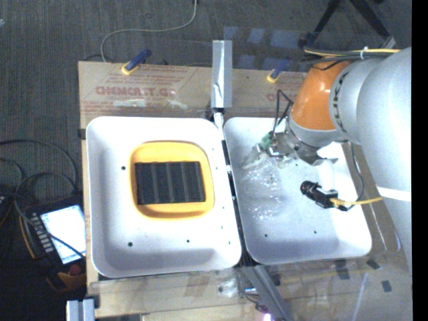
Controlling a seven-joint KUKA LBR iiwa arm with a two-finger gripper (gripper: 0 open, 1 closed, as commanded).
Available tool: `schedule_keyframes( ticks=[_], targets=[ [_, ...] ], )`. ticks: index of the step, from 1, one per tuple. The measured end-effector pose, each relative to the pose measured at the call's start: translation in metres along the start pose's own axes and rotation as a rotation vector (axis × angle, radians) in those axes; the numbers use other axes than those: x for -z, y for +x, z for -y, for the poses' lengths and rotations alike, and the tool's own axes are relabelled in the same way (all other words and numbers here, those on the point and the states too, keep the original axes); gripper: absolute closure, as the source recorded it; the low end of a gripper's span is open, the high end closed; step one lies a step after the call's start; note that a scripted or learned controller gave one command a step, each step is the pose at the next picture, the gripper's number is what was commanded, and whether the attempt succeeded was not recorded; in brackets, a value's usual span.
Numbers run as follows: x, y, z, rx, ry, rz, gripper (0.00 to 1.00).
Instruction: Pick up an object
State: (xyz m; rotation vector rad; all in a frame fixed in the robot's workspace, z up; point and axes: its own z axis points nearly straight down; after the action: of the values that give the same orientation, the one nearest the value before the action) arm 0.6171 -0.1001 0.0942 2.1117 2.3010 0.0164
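Within the left shallow white bin [107, 233] a yellow rounded-rectangular tray with a black ribbed insert [171, 178] was seen, lying flat near the bin's middle, somewhat toward its far edge. Within the right shallow white bin [314, 243] a crumpled clear plastic object [262, 179] was spread from the far left corner toward the middle, beside the bin's left wall. The grey arm with the orange band [321, 102] was reached in over the right bin's far edge, and the gripper [279, 146] was placed at the far end of the clear plastic; whether anything was held could not be told. A small black part on a yellow cable [317, 194] was seen over the right half of the same bin. On the brown cardboard sheet [144, 89] beyond the bins, faded red lettering was printed, too faint to be read with certainty.
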Motion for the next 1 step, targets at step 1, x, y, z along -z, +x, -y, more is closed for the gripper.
schedule_keyframes(
  ticks=[1],
  targets=[
    [0.0004,0.0011,0.0061,0.081,-0.002,0.000,0.00]
  ],
)
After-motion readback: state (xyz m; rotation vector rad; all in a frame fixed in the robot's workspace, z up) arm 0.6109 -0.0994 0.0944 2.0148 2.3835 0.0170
